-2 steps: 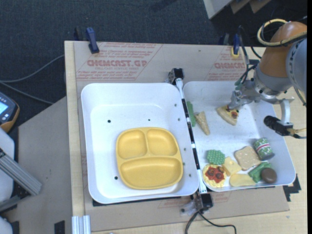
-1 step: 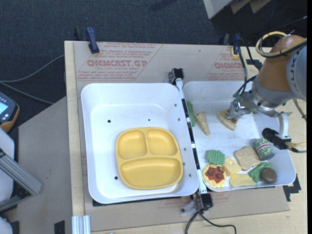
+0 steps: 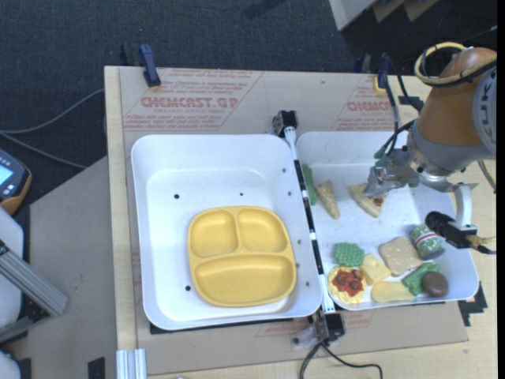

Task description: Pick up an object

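Right now the gripper (image 3: 381, 181) is down low in the right bin (image 3: 347, 152), touching the top of a tan wedge of toy food (image 3: 368, 201). Can't tell if it's got hold of the wedge or not. Looks like the grab step, prob just at the pinch. Next move: squeeze the wedge tight & lift straight up, slow, so it doesn't slip.

Arm (image 3: 454, 117) comes in from the right, bent down over the bin's back part. More toy food, e.g. a pizza piece (image 3: 349, 283), sits near the front. Yellow tray (image 3: 240, 256) lies in the left bin (image 3: 158, 172), well apart.
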